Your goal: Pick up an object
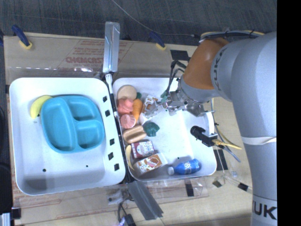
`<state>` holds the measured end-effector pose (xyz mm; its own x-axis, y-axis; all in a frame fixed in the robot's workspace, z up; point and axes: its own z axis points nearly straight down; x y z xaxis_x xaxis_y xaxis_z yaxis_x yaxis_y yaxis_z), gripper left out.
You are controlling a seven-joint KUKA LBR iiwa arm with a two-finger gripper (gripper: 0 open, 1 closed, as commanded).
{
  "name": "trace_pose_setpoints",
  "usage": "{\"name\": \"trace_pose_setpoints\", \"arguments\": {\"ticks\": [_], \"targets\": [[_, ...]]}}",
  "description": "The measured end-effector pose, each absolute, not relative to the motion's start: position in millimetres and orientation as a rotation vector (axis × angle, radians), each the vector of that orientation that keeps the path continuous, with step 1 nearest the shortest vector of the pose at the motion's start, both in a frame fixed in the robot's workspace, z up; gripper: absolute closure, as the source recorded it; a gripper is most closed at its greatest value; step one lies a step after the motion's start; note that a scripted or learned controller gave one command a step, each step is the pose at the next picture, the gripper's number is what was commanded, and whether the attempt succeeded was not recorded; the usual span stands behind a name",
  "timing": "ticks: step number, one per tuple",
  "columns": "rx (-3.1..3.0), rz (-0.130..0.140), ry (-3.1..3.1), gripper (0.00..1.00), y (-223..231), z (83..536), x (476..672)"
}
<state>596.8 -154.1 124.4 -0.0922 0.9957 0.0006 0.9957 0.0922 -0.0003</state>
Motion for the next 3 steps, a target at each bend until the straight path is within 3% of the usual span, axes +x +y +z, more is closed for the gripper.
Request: {"name": "trace_pose_setpoints", "arguments": {"ticks": [1, 2, 3], "targets": [[-1.891, -0.027, -2.555, 0.0, -130.9, 109.6, 570.9], [-1.759, -0.003, -2.611, 0.0, -135.5, 94.2, 527.5], [-1.751, -0.002, -2.612, 1.0, -134.9, 102.6, 527.3]]}}
